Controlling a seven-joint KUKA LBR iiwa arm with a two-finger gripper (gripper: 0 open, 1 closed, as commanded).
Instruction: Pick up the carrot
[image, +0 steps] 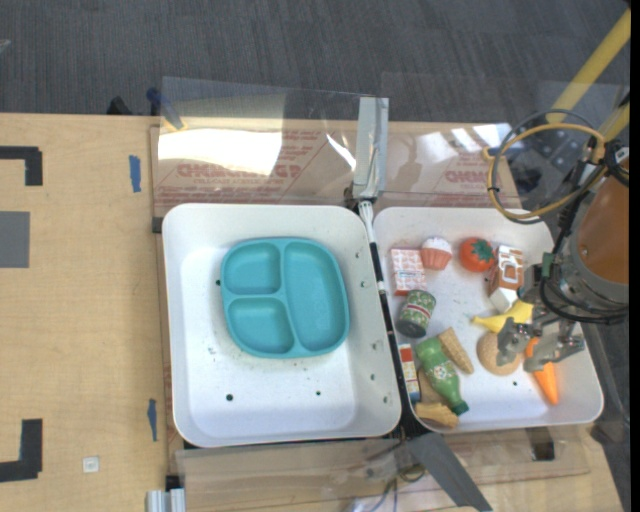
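Partly hidden carrot (546, 383) lies beneath end effector (538, 345); its grip is unclear.

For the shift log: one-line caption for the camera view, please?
Gripper low over the right bin, beside the carrot; teal plate in the left bin.

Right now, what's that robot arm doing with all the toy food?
The robot arm is reaching into the right bin, where lots of toy food lies. Its gripper sits low over the carrot near the bin's front right corner, next to a round cookie and a yellow banana. The carrot lies on the bin floor, so it isn't picked up yet. The left bin has a blue divided plate in it.
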